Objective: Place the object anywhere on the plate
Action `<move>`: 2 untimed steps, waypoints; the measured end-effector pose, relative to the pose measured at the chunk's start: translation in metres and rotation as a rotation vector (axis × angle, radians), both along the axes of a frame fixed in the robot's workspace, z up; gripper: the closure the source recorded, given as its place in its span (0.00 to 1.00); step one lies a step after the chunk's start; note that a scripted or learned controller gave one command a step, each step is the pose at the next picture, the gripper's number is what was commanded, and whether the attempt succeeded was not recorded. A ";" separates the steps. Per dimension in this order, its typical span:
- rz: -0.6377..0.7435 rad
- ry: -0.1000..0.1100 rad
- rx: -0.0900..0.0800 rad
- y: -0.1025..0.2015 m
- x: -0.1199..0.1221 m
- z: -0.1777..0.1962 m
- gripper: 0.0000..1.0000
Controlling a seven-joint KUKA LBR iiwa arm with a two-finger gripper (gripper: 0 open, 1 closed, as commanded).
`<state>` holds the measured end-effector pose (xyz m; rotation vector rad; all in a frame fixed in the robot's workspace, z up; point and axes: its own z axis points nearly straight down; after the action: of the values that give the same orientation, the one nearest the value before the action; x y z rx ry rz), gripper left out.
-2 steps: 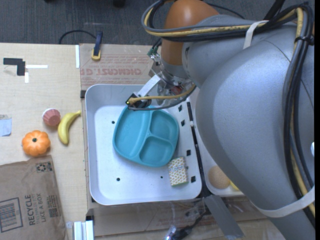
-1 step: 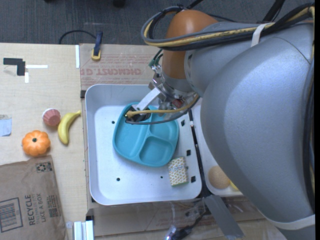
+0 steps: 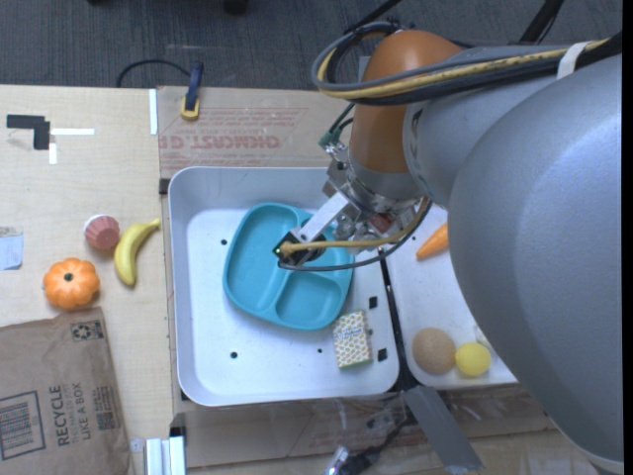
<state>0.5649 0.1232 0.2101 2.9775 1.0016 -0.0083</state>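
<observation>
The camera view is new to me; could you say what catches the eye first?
The huge grey arm with its orange band looms on the right, reaching over the blue plate in the left white bin. A small box lies near the plate's lower right edge.

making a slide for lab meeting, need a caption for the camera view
Grey arm poised over a blue plate in the left bin, a small patterned box lying beside the plate.

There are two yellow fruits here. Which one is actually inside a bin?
The small round yellow one, beside the tan ball in the right bin; the banana lies outside on the wooden bench.
</observation>
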 end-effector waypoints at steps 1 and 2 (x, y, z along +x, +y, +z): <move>-0.054 0.000 0.000 0.066 0.042 -0.036 1.00; -0.123 -0.001 -0.002 0.000 -0.019 -0.054 1.00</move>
<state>0.5454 0.1229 0.1565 3.0318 0.8157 -0.0072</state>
